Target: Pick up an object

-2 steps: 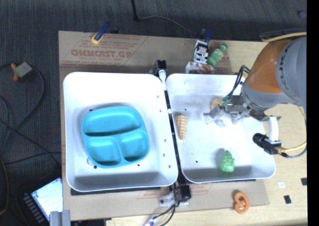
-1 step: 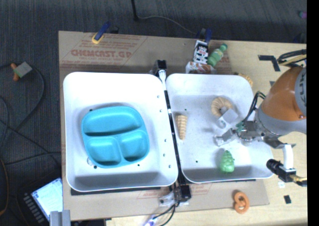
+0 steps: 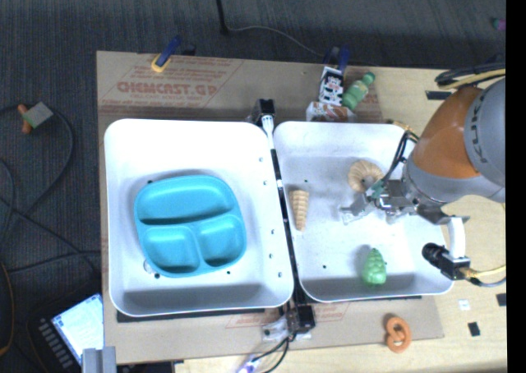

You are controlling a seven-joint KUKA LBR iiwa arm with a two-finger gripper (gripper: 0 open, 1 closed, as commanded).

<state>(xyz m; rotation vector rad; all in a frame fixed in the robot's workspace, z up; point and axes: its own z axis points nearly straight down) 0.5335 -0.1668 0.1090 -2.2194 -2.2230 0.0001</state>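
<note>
Two white bins sit side by side on the table [image 3: 123, 84]. The left bin [image 3: 123, 281] holds a blue divided tray [image 3: 191, 223]. The right bin [image 3: 320, 145] holds a ridged tan cone [image 3: 300, 208] near its left wall, a tan shell-like piece [image 3: 365, 172], and a green toy [image 3: 375, 267] near the front. The hand [image 3: 362, 205] is low in the right bin, just below the shell-like piece; whether it is open or closed cannot be told.

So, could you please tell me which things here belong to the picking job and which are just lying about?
Job:
- gripper
- shell-shaped toy
- ridged cone toy
- green toy
- right bin

Lying about:
- blue divided tray
- left bin
- orange ring
- green bottle toy
</note>
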